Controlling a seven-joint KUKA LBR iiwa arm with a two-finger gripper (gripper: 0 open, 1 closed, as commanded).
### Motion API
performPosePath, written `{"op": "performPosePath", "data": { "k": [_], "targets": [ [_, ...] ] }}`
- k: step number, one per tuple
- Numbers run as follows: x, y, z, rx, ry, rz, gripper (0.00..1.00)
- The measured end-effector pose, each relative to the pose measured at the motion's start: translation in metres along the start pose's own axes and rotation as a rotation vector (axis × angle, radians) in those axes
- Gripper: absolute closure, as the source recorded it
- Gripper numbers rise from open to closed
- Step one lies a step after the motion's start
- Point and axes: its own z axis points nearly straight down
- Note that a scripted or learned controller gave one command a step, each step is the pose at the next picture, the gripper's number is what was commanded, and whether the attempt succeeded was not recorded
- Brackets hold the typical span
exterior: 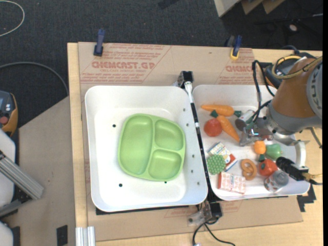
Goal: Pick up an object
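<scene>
The right bin holds several toy foods: an orange carrot at the back, a red tomato, and a second carrot lying at a slant. My gripper hangs low over the middle of this bin, right beside the slanted carrot's right side. The grey arm with its orange band comes in from the right. Just in front of the gripper lie a small orange fruit and a green piece. I see nothing lifted off the bin floor.
Nearer the front of the right bin lie a pretzel, a red piece, a green textured piece, a pink-and-white packet and a greyish cup. The left bin carries a green divided plate.
</scene>
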Motion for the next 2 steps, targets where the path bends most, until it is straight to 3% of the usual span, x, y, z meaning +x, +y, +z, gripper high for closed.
{"op": "performPosePath", "data": {
  "k": [1,2],
  "targets": [
    [0.046,-0.027,-0.228,-0.022,-0.004,-0.008,1.00],
    [0.102,-0.071,-0.114,0.008,0.003,-0.007,1.00]
  ]
}}
